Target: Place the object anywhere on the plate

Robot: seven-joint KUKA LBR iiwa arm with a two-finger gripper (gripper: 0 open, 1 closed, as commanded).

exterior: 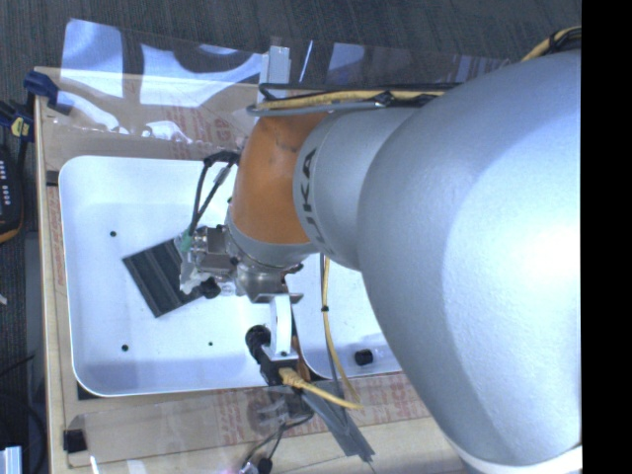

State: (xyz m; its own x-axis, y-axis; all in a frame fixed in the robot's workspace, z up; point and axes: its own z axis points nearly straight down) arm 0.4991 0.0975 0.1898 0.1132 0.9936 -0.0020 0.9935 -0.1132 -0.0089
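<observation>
One white bin (99, 265) lies in plain sight on the table (148, 418), shallow, smooth and glossy, with rounded corners and a few small dark dots on its floor. A second bin (341, 358) sits beside it on the right, mostly covered by the arm (464, 255). On the left bin's floor lies a dark slab (158, 275), flat, rectangular and ribbed (it sits at a slant, one corner toward the bin's near side). A small black piece (363, 357) rests in the right bin's visible strip. Clear plastic sheeting (168, 67) stands behind the bins, catching blue-white glare.

The arm comes in from the right, a broad matte grey shell narrowing to an orange band (267, 191), then bending down over the left bin. Its claw (193, 265) hangs at the slab's right end, possibly touching it; whether the claw is apart or together I cannot tell. Black and yellow cables (331, 314) trail off the wrist.
</observation>
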